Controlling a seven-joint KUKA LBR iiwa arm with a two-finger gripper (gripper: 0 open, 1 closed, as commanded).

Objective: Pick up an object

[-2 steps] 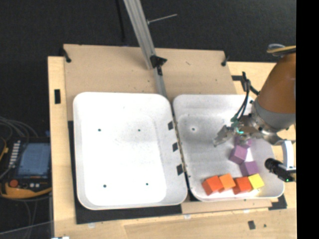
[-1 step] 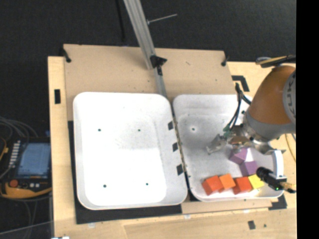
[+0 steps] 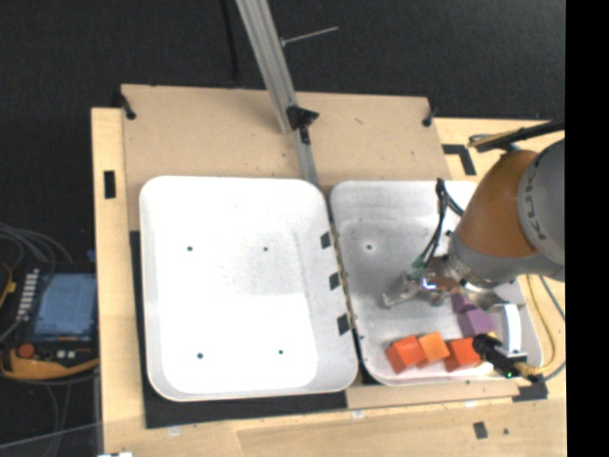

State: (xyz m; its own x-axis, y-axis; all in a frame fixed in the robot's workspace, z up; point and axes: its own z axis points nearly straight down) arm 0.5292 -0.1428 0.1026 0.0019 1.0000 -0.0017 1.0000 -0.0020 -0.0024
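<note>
My hand (image 3: 404,293) hangs low inside the right bin (image 3: 381,208), near its middle; I cannot tell its state from here. Three orange blocks (image 3: 433,350) sit in a row by the bin's near edge, apart from my hand. A purple block (image 3: 474,318) lies just right of them.

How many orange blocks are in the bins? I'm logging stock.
3, in a row along the right bin's near edge. The arm may hide others.
</note>
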